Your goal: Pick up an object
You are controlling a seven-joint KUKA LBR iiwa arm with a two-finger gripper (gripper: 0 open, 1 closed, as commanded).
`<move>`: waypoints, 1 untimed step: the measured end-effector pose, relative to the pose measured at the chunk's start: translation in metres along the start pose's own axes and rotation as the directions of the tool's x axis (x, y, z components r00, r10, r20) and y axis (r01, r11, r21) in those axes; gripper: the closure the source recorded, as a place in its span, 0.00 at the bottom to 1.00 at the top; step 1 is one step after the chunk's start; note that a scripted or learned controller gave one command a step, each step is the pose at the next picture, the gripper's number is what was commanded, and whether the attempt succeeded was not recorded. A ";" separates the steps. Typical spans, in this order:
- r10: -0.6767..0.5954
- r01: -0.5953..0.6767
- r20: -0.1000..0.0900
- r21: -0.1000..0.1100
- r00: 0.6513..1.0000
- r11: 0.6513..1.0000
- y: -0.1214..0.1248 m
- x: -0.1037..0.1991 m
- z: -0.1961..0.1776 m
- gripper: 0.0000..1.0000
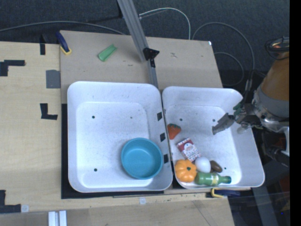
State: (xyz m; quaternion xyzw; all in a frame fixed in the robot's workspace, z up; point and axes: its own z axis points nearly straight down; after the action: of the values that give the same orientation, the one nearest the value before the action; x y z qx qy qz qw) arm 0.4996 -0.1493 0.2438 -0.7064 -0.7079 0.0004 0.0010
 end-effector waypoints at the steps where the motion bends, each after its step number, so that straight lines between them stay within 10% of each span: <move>1: 0.000 0.000 0.000 0.000 1.000 1.000 0.000 0.000 0.000 0.00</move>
State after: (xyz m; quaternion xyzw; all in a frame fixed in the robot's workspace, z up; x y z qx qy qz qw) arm 0.4996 -0.1494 0.2439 -0.7065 -0.7078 0.0003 0.0008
